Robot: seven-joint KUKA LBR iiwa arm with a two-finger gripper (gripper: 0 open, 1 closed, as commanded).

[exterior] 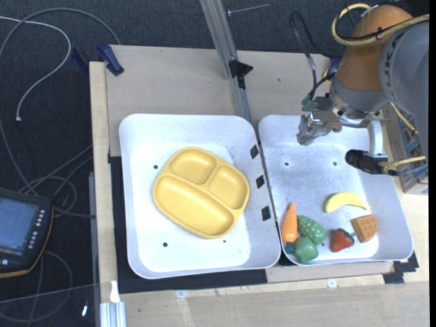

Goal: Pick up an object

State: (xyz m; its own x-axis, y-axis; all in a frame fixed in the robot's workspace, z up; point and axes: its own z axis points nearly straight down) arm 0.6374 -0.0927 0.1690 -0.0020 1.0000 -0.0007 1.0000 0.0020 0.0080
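Though I cannot tell the gripper's state, the banana at its five o'clock looks light, rigid, slick; grasp mid-curve

Two shallow white bins sit side by side on the bench — a left bin and a right bin. The left one holds one yellow divided plate with three compartments. The right one holds five toy foods — one orange carrot, one green vegetable piece, one red strawberry, one yellow banana and one brown waffle-like piece.
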